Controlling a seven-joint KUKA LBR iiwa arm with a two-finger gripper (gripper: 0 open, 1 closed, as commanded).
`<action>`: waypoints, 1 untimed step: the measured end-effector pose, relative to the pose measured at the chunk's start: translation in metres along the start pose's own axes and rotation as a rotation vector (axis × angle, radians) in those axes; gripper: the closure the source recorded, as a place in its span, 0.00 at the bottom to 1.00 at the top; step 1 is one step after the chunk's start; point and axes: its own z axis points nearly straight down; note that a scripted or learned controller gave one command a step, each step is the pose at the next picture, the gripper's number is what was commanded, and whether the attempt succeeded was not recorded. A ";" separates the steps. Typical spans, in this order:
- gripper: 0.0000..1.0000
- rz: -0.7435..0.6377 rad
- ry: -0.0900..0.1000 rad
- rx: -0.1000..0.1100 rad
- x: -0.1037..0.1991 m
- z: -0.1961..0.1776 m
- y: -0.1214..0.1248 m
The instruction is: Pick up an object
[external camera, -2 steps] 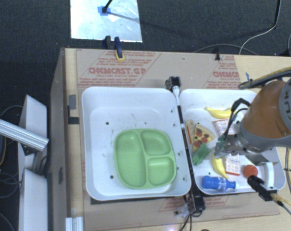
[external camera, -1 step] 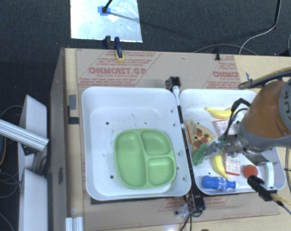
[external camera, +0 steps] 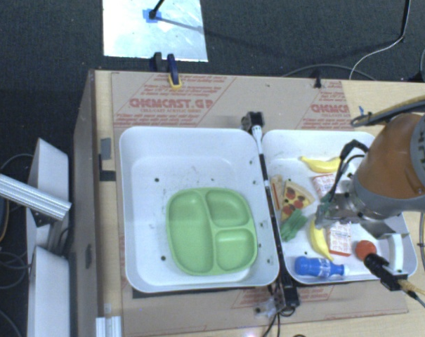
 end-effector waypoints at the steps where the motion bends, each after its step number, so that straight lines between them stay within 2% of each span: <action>1: 0.00 0.000 0.000 0.000 0.000 0.000 0.000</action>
